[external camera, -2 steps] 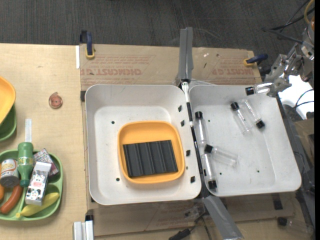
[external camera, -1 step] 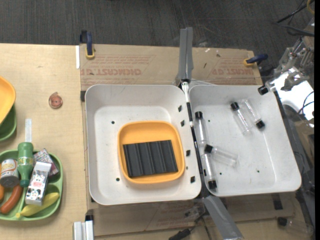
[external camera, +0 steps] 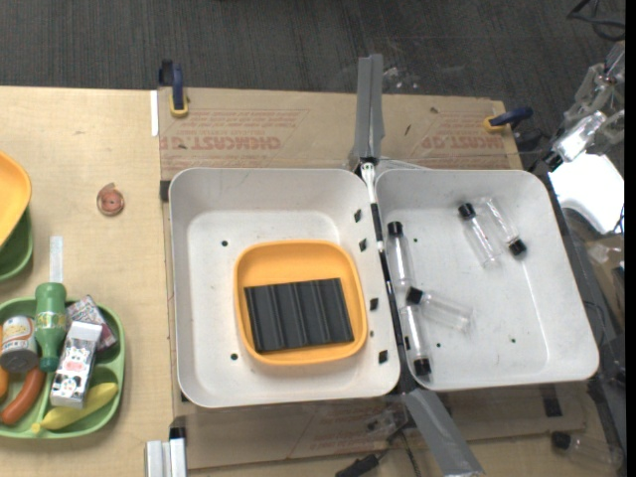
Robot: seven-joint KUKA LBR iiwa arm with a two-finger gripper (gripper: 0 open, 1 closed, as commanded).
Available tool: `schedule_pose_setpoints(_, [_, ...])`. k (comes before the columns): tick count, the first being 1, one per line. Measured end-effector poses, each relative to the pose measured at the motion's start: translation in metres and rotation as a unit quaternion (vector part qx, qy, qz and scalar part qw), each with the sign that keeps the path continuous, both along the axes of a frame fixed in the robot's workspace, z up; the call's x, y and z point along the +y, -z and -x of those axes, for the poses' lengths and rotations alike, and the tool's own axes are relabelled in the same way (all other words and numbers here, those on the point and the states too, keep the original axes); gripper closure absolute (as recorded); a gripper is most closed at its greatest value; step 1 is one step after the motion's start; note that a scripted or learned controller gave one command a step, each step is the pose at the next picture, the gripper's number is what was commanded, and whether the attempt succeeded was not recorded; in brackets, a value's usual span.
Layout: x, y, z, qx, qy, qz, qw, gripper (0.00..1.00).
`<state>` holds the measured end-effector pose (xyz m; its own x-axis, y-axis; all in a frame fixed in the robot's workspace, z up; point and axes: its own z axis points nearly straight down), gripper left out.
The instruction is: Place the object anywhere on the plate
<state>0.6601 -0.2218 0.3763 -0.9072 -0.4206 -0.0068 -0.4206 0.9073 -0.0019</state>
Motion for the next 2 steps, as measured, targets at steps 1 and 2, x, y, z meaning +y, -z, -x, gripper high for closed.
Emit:
schedule_pose_setpoints(1, [0.0001,-0.0660,0.0000,0.000,-0.139,0.0005,0.9903,1.00])
schedule_pose_setpoints(2, [0.0003,-0.0656,0.0020,0.000,-0.336,0.0011,0.9418,1.00])
